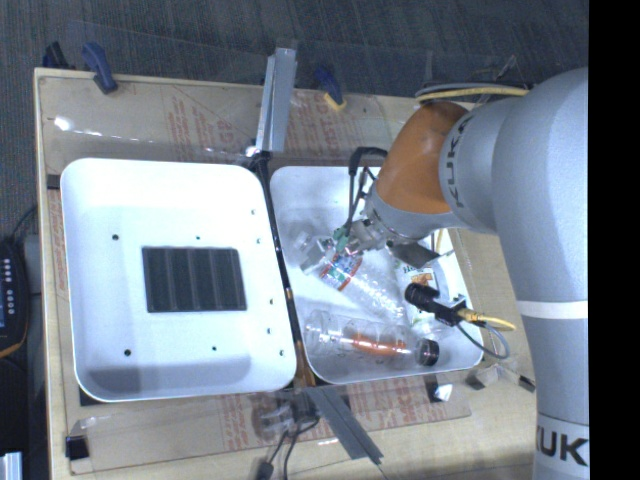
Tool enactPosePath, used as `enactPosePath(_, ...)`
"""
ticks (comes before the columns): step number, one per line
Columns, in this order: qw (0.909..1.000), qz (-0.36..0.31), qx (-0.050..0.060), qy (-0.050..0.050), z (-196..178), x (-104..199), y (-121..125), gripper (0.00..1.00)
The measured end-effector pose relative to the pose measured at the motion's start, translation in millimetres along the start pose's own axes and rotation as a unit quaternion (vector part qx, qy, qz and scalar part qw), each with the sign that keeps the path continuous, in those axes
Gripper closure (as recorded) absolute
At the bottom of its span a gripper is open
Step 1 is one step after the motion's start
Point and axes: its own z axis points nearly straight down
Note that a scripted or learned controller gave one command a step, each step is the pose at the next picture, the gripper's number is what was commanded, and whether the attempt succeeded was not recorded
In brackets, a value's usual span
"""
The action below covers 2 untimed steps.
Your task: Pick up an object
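We are looking down on the bench (150,423), where the arm (520,168) is reaching in from the right and hanging over the right bin (300,193). Its gripper (346,238) is sitting low near the middle of that bin, just above a labelled bottle (340,268), a clear one lying tilted with a coloured wrap. We are unable to tell whether the gripper is wide, narrow or holding anything, as the wrist is covering it. A capped bottle (360,343), clear with copper-coloured contents and a black cap, is lying on its side along the near wall, its cap pointing toward the right corner. More clear plastic is crowding the floor between the two bottles, and we cannot make out its edges. The far left corner of this bin is showing open white floor, and the strip by the shared wall is narrow. The left bin (100,198) is offering the widest room, with smooth floor running around a dark grille (193,278) set in its middle. A grey bar (277,98) is rising from the far edge where the bins are meeting, and blue clamps (100,68) are gripping the bench's far side.
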Motion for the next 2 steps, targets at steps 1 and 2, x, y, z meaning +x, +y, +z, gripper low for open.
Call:
enactPosePath(1, 0.9835, -0.181, 0.001, 0.003, 10.7, -3.9, 25.5, 1.0)
enactPosePath(2, 0.9745, -0.225, 0.002, 0.001, -87.9, 49.2, 94.2, 1.0)
